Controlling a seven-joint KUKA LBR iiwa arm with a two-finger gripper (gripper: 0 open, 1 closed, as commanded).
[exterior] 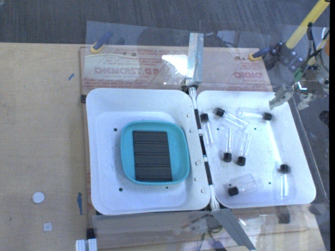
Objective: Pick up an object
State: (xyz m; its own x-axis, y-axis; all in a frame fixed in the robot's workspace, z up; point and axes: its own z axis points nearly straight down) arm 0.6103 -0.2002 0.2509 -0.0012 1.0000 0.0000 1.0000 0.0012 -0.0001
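Note:
Several clear vials with black caps lie scattered in the right bin (303, 192). One vial (230, 120) lies near the bin's top left, another vial (245, 184) lies larger near the front, and a third vial (283, 183) rests at the right side. My gripper (279, 99) hovers over the bin's top right corner, above and to the right of a vial (255, 114) whose cap points toward it. Nothing is visibly held. The left bin (99, 140) holds a teal tray (126, 156) with a dark grey ridged block (152, 155) in it.
A metal divider post (195, 56) stands behind the seam between the bins. Clear plastic sheeting and clamps (99, 42) line the back edge. The wooden bench (42, 129) stretches to the left, with a small white disc (38, 197) on it.

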